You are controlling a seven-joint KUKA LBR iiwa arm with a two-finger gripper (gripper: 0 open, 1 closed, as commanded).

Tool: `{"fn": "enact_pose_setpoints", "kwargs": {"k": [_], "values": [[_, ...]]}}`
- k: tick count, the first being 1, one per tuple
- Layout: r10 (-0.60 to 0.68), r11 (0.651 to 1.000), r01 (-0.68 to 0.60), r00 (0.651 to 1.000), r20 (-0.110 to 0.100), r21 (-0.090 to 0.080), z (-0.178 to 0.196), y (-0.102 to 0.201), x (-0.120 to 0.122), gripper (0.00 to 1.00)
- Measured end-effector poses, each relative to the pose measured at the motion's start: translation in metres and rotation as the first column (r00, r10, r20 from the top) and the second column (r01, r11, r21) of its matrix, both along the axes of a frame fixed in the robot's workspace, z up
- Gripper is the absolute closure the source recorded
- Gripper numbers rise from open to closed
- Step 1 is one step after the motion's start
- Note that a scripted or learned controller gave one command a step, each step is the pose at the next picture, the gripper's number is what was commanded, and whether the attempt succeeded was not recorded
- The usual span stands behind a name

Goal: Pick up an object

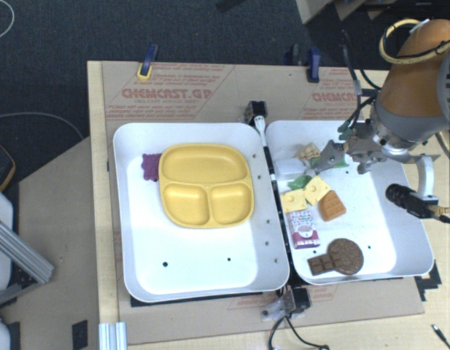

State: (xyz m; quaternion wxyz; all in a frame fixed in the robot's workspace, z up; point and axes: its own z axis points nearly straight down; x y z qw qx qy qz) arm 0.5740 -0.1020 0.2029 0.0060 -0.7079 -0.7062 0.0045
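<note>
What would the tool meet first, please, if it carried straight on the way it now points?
Probably the green piece and yellow wedge just beyond the tool, which points down toward the right bin; depth is unclear, so it may meet the bin floor first.

Two white bins (130, 195), one yellow divided tray (206, 183), one purple piece (149, 165), roughly eight small food toys (321, 210).

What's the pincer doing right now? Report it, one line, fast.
Pincer: cannot be told whether open or closed; it hangs over the right shallow white plastic bin, above the small toy food pieces.
</note>
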Motion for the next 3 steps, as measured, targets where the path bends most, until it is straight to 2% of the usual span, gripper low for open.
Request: {"fn": "enact_pose_setpoints", "kwargs": {"k": [1,2,3], "values": [[0.003,1.0,-0.003,1.0,0.014,-0.002,0.008,0.0,0.003,0.0],[0.002,1.0,-0.002,1.0,0.009,-0.001,-0.049,0.001,0.012,0.0],[0.001,1.0,-0.001,1.0,0.008,0.0,-0.103,0.011,0.006,0.0]]}}
